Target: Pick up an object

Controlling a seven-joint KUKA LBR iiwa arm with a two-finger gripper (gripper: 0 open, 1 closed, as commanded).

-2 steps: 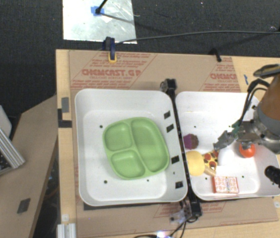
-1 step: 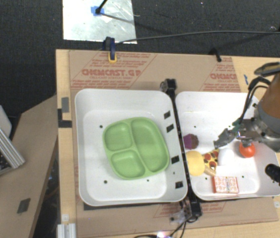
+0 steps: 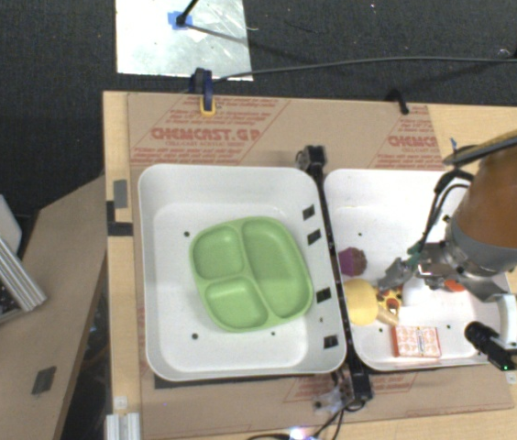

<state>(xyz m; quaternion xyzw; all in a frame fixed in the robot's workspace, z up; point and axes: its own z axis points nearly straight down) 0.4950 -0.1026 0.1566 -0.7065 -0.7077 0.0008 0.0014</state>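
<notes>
Right bin (image 3: 378,200): over it, low down, hangs the gripper (image 3: 394,280), reached in from the right on the grey arm (image 3: 506,209) with its orange band.
Fingers: whether they are open, closed or gripping anything, I cannot tell; the tips are a small dark blur against the clutter, and nothing is plainly seen between them.
Nearest candidates: a yellow rounded object (image 3: 361,302) lies just beside the gripper, on its lower left, hard against the divider; a purple object (image 3: 353,261) sits near, up and to the left.
Other pieces: a flat red-and-white box (image 3: 415,341) lies near the front wall of the same bin, and something small and orange (image 3: 389,306) shows between the yellow object and the box, too small to identify.
Left bin (image 3: 162,246): holds a green divided tray (image 3: 251,273), well apart from the arm.
Surface (image 3: 268,126): brown board beneath both bins.
Step in hand: by my reading, the approach or descent onto a thing, most likely the yellow one; no lift is evident.
Next move calls for: centring over one piece only, away from the bin wall and the small orange bit, then closing and raising straight up.
</notes>
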